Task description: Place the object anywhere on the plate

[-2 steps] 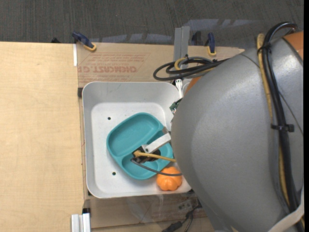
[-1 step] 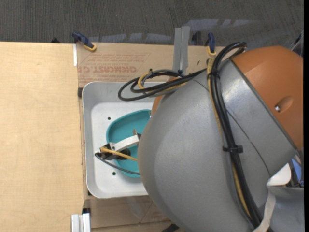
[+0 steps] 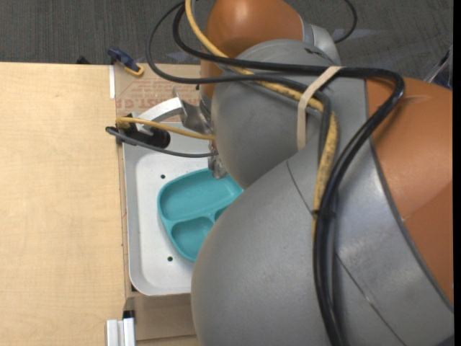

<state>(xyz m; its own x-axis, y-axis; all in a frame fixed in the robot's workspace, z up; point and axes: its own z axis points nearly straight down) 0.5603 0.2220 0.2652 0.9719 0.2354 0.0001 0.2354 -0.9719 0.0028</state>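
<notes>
Teal divided plate [image 3: 193, 206] lies in white bin [image 3: 148, 265] — grey arm [image 3: 302, 215] covers its right part. Gripper grip state — cannot tell, hidden by arm.

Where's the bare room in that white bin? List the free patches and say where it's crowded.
Bare floor shows in the white bin between its left wall and the teal plate, running to the bin's near corner. The plate's visible compartments are bare too. It is crowded to the right, where the grey arm overhangs the plate, and at the bin's far end, under the cables.

Teal plate [image 3: 189, 206] in white bin [image 3: 148, 193]; arm [image 3: 302, 193] grey (orange bands).
</notes>
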